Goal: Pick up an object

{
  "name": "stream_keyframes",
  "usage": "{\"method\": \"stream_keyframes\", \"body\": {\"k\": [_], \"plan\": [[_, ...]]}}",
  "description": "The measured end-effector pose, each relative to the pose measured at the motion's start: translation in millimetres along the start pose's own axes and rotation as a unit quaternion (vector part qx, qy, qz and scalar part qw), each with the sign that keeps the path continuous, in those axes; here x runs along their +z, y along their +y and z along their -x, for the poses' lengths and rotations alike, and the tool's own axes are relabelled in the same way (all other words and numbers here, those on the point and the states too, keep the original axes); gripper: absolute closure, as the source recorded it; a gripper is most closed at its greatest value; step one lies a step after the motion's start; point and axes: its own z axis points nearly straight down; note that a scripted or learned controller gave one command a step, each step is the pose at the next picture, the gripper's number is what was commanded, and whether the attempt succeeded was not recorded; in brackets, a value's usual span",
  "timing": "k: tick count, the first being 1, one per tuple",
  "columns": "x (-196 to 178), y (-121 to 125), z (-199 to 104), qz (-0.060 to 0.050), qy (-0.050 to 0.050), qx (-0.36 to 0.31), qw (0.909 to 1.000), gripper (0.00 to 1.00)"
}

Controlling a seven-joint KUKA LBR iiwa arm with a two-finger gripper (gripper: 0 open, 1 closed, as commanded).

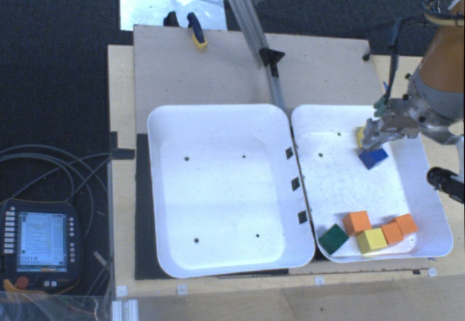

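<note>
My gripper [372,141] hangs over the upper part of the right bin [429,189], below the arm's orange band. A blue block [373,158] lies directly beneath its tip, touching or nearly touching it; I cannot tell which. A small yellow piece [359,136] peeks out at the gripper's left side. Near the bin's front wall sit a green block [333,238], an orange block [356,222], a yellow block [371,240] and two more orange blocks [399,228].
The left bin [163,167] adjoins the right one along a clipped seam. A slanted metal pole [247,14] crosses the back of the bench. A teach pendant [40,245] with cables lies on the floor at left.
</note>
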Motion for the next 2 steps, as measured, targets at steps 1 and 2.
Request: {"method": "stream_keyframes", "body": {"k": [1,2], "plan": [[1.2,17.9,-42.9,0.000,0.000,0.000,1.0000,1.00],[0.1,43.3,-91.5,0.000,0.000,0.000,1.0000,1.00]]}}
